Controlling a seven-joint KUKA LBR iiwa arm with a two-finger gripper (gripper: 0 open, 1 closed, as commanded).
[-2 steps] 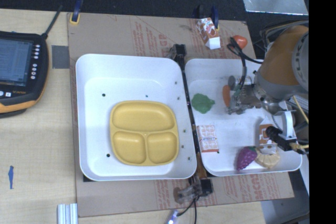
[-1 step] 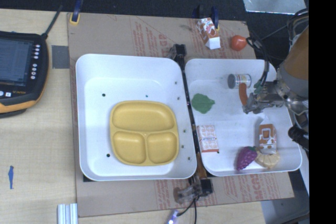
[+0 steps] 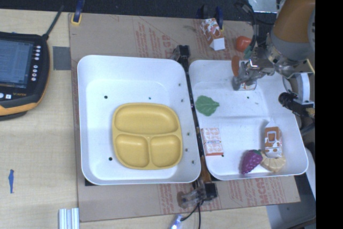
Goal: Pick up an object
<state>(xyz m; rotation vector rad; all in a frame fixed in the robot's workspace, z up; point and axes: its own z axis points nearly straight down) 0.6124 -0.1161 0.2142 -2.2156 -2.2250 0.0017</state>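
Cardboard-lined bench carries two white bins. Left bin (image 3: 91, 115) holds a yellow divided tray (image 3: 147, 135). Right bin (image 3: 300, 137) holds a green leaf (image 3: 207, 105), a sachet (image 3: 212, 141), purple grapes (image 3: 250, 161) and a snack packet (image 3: 273, 141), all lying loose (candidates for picking). Gripper (image 3: 244, 83) stands low over the bin's far edge, well apart from them; whether it grips anything cannot be told.

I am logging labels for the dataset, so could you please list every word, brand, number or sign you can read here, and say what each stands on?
Nothing reads clearly.
Cardboard sheet: faint red print, too blurred.
White-and-red packet: red print, too small.
Brown-and-white packet: print unreadable.
Small carton: unreadable.
Handheld pendant: screen text too small.
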